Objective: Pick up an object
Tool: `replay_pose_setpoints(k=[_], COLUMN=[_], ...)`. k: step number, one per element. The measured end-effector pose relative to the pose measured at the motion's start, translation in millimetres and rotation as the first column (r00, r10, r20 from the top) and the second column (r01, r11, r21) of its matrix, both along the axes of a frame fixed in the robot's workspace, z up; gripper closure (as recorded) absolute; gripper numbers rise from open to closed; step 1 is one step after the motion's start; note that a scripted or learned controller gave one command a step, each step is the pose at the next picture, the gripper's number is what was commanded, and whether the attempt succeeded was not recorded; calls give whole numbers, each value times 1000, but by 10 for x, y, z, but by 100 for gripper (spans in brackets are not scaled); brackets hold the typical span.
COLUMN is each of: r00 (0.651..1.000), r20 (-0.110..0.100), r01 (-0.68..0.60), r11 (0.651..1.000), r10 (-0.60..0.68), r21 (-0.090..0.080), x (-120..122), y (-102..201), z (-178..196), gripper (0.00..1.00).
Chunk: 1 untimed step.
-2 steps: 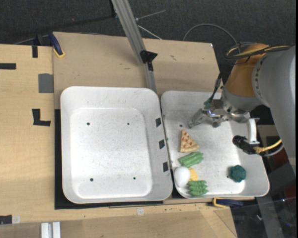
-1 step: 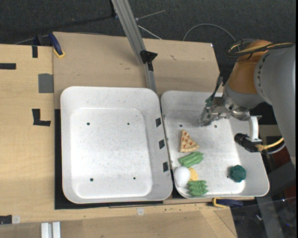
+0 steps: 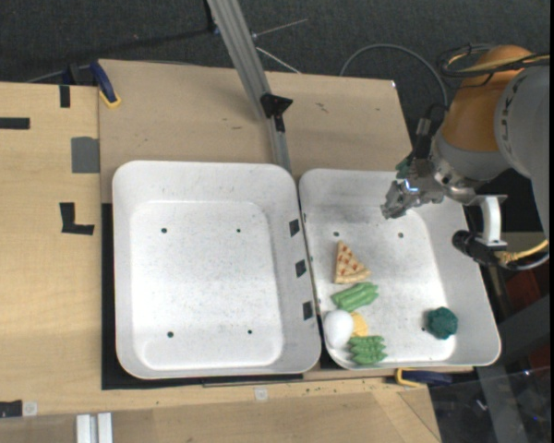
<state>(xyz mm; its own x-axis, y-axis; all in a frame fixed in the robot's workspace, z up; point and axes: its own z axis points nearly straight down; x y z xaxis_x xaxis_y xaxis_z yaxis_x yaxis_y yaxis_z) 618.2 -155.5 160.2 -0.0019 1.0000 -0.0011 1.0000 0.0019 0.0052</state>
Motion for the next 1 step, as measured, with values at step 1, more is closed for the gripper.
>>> replay_pose_setpoints(k=[1], r00=[1000], r20=[-2], r01=[0], r11=[1000], r10=[0], r21=[0], x=[6], y=[22], z=[428], gripper=[100])
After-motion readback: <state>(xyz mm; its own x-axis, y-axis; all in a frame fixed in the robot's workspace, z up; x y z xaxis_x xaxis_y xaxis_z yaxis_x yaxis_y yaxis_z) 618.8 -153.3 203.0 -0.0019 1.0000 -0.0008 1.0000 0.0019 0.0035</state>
